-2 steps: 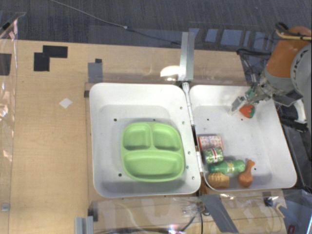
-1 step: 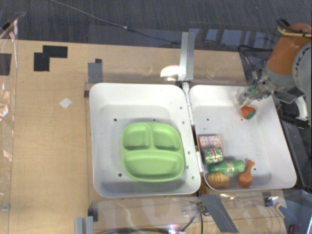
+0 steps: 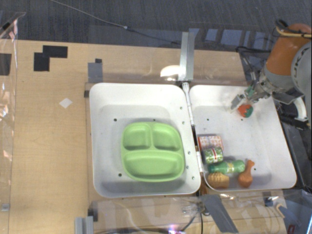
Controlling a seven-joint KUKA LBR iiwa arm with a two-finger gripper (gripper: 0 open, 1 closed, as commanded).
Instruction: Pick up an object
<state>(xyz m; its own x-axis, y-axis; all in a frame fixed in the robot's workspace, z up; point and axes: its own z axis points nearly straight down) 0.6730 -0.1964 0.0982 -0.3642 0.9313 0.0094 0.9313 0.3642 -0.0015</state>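
Observation:
My gripper (image 3: 246,100) hangs over the far right part of the right bin (image 3: 273,135), at the end of the grey arm with the orange band (image 3: 285,52). A small red and green toy (image 3: 245,111) lies right at the gripper's tip, touching or nearly touching it. I cannot make out whether the toy is gripped. At the near left of the same bin lies a cluster: a red and white box (image 3: 210,141), a green can (image 3: 213,155), a green bottle (image 3: 227,167), a brown bun-like piece (image 3: 218,180) and an orange drumstick (image 3: 246,174).
A green divided plate (image 3: 153,151) lies in the middle of the left bin (image 3: 105,106). A metal divider (image 3: 187,62) stands between the bins at the back. Cables run behind the arm at the right.

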